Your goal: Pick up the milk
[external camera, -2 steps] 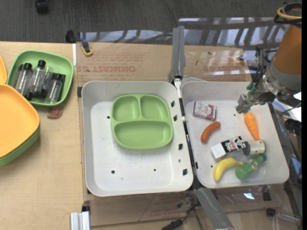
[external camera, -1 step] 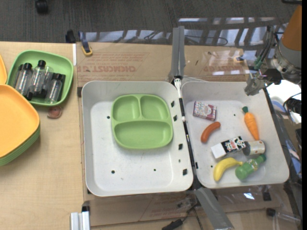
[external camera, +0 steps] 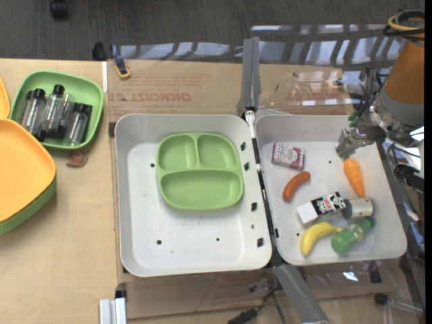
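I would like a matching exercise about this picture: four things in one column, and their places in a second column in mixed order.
Things:
1. green divided plate
2. carrot
3. milk carton
4. banana

Places:
A. in the right bin, just below the gripper
B. in the left bin
C. near the front edge of the right bin, beside the green bottle
D. lying on its side between the sausage and the banana

Pairs: 1-B, 2-A, 3-D, 4-C

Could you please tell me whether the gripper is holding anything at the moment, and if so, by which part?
Nothing is held. The gripper hangs above the carrot, while the milk lies untouched in the right bin.
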`<state>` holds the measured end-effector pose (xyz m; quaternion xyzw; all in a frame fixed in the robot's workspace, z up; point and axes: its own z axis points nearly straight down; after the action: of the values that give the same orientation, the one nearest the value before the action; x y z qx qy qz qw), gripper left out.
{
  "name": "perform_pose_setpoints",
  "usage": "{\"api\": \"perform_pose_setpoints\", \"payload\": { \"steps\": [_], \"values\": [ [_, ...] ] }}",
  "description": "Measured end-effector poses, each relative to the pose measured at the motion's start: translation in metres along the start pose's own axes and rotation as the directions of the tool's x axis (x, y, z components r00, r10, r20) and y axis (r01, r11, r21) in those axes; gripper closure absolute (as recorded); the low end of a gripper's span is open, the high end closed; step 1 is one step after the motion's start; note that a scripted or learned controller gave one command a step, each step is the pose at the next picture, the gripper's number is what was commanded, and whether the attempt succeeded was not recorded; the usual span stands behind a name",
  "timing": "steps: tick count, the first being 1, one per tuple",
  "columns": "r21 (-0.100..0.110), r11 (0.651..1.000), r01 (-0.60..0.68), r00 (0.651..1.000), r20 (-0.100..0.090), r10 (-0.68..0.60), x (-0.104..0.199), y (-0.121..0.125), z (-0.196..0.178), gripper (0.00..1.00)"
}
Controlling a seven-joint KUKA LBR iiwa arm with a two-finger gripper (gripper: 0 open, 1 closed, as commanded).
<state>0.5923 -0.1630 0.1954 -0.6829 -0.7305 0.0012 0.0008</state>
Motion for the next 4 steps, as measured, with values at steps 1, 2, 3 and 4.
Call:
{"api": "perform_pose_setpoints", "payload": {
  "steps": [1, 2, 3, 4],
  "values": [
    [-0.003, 0.964, 0.266, 0.964, 0.003, -0.266, -0.059, 0.058, 0.028, 1.0],
    [-0.002, 0.989, -0.15, 0.989, 0.001, 0.15, -0.061, 0.063, 0.068, 1.0],
    [-0.005, 0.937, 0.348, 0.937, 0.004, -0.348, -0.061, 0.064, 0.041, 1.0],
    [-0.003, 1.0, 0.027, 1.0, 0.0, -0.027, -0.061, 0.063, 0.067, 1.0]
  ]
}}
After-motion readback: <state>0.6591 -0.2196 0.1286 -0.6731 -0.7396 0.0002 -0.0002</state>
